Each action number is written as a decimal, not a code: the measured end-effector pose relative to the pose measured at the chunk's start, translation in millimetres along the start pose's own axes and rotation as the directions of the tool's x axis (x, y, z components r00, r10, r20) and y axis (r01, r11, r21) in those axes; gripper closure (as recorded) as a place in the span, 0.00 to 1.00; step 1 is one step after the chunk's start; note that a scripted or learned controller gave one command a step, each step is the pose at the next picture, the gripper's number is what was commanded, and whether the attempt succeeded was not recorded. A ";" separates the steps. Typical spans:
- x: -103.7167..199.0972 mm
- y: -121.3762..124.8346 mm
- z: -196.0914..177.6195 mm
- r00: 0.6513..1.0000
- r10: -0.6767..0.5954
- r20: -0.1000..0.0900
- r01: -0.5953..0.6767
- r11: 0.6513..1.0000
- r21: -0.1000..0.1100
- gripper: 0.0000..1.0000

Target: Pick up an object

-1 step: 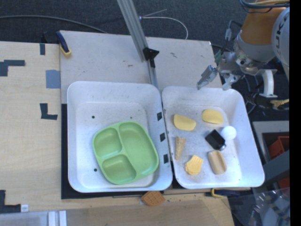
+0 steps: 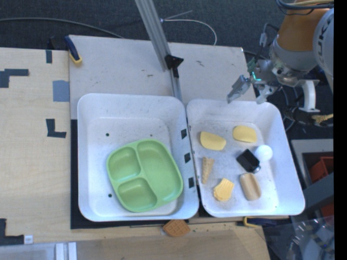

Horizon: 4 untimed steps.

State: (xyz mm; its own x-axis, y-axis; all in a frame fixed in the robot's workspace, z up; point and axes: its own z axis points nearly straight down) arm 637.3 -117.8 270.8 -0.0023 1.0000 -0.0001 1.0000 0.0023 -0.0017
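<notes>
Nothing is picked yet: the gripper (image 2: 248, 91) hangs spread and bare above the right bin's (image 2: 286, 145) far rim.

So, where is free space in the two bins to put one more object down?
Left bin: bare floor behind and left of the green plate. Right bin: bare strip behind the yellow pieces, below the gripper. Crowded around the black block and white ball.

A green divided plate (image 2: 144, 174) lies in the left bin (image 2: 87, 145).
</notes>
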 end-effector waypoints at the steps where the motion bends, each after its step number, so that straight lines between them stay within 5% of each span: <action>1: 1.1 -7.2 63.0 1.000 0.001 0.000 -0.001 1.000 0.006 0.00; 3: -4.5 -7.3 154.4 1.000 0.001 0.001 -0.001 1.000 0.005 0.00; 4: -3.5 -6.0 141.3 1.000 -0.001 0.000 0.001 1.000 0.001 1.00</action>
State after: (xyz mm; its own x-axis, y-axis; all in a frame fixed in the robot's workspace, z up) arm 631.1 -121.3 129.5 -0.0028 1.0000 -0.0006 1.0000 0.0028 -0.0025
